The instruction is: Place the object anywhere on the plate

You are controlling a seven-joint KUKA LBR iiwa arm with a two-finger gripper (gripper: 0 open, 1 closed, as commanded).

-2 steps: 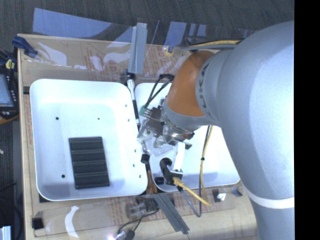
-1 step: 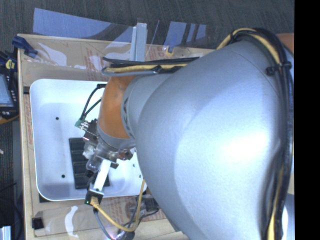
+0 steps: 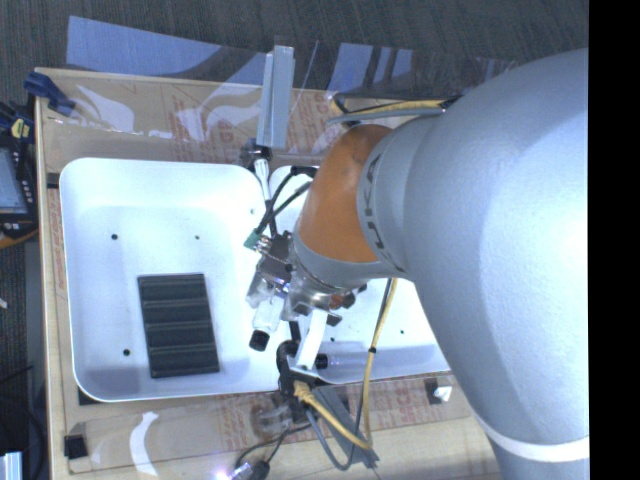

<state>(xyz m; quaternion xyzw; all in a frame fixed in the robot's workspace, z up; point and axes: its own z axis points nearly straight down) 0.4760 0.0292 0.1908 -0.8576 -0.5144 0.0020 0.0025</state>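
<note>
Risk of a release off the plate: the wrist hangs over the wall between the bins, not over the dark slab.

My arm (image 3: 480, 248) covers most of the bin on the view's right (image 3: 410, 346), so I cannot tell where the object lies, and a drop or a missed pick there could pass me by. In the bin on the view's left (image 3: 100, 183), the dark ribbed slab (image 3: 178, 325), which I take for the plate, lies flat near the lower wall, apart from the tool. The gripper (image 3: 285, 313) sits low at the shared bin wall, and I judge a sideways move from here could clip that wall or snag the yellow cable (image 3: 375, 338) hanging beside it. Whether the jaws are released, clenched or grasping anything, I cannot tell.
</note>
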